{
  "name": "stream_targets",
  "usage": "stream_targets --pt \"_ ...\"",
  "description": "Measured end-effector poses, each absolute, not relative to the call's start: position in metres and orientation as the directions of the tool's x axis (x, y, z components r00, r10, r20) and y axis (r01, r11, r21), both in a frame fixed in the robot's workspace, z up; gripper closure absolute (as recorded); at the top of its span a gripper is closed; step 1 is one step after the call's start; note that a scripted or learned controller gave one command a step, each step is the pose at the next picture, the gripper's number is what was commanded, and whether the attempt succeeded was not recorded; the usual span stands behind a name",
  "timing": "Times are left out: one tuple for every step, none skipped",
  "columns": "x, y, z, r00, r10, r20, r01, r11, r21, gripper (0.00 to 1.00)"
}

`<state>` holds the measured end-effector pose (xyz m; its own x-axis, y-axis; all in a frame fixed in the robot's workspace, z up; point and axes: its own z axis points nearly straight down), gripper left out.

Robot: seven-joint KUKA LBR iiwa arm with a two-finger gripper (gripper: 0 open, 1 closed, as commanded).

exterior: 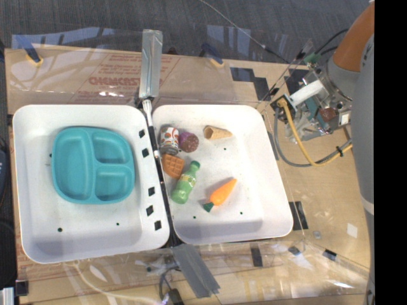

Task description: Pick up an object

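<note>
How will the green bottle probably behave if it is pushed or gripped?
The green bottle lies on its side and looks round, so it will likely roll when pushed. It seems to be a small plastic toy, probably light and stiff. The waffle close beside it may shift too.

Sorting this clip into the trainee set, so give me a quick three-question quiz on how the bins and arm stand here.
1. True or false: the teal plate lies in the left bin.
2. Which lies farthest from the left bin? A) can B) waffle C) carrot
3. Over which does the gripper hang: left bin, right bin, or neither?
Key: 1 true; 2 C; 3 neither, it is beyond the right bin's right rim.
</note>
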<state>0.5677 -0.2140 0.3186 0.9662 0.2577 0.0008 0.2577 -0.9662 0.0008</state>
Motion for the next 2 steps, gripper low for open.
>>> stream_targets --pt "0.582 -0.15 0.159 0.978 0.207 -0.018 0.207 -0.978 -0.011 1.0" --pt "0.606 -0.212 0.27 0.968 0.252 0.004 0.252 -0.968 0.002 1.0"
